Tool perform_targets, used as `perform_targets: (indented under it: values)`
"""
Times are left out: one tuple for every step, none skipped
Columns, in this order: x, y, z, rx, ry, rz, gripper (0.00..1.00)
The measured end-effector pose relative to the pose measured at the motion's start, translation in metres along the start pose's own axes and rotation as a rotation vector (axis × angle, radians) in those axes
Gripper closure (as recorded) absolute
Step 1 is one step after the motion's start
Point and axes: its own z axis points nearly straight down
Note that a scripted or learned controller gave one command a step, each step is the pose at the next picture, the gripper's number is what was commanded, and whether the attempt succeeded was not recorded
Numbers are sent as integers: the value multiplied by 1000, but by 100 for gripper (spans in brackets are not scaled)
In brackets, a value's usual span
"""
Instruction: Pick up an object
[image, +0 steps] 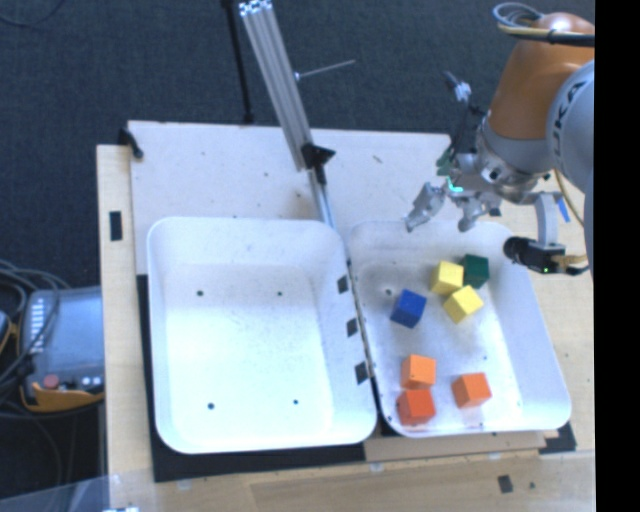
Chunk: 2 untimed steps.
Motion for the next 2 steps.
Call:
perform_targets:
  values:
    - [0,1,-3,-4,-2,-2,0]
    - [0,-7,43,0,-2,2,0]
